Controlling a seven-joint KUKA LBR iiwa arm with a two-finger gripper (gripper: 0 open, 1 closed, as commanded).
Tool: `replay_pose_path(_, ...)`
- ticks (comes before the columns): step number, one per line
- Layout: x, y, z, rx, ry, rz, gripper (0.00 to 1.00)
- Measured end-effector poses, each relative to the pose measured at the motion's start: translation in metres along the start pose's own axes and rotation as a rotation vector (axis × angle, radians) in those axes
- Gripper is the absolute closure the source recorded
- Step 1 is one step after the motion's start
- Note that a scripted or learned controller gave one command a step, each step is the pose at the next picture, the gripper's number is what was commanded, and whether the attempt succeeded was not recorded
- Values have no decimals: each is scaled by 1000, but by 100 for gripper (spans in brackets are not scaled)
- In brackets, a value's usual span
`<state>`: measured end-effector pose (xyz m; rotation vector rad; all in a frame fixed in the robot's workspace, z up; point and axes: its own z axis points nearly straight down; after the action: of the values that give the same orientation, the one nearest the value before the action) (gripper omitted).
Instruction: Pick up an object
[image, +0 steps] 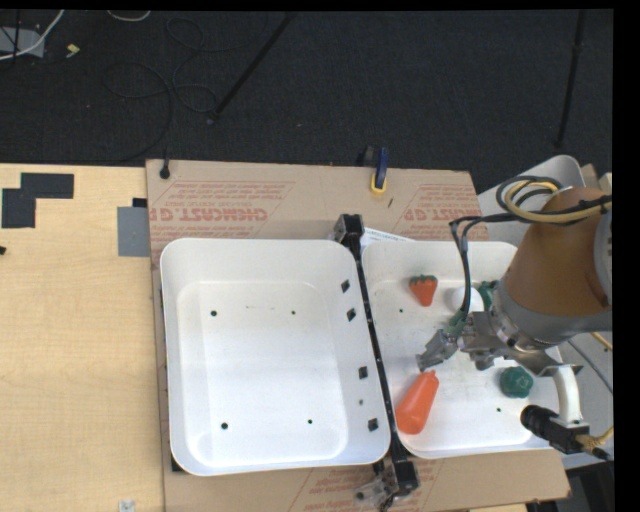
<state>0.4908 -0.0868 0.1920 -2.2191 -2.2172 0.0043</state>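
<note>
In the right bin (470, 440), an orange carrot-shaped toy (418, 402) lies near the divider at the front. A small red strawberry-like toy (424, 289) sits toward the back. A dark green round object (516, 381) rests at the right, partly under the arm. My gripper (438, 352) hangs low over the bin's middle, just above and right of the carrot's top end and below the strawberry. Nothing shows in its grasp. A teal piece (487, 295) peeks out beside the wrist.
The left bin (180, 300) lies beside the right one, with a black divider rail (362, 340) between them. A blue and yellow clamp (379, 170) sits at the cardboard's back edge. The arm's orange body (560, 265) covers the right bin's right side.
</note>
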Motion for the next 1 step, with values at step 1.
replay_pose_path(1, -59, -6, 45, 1, 0, 1, 0)
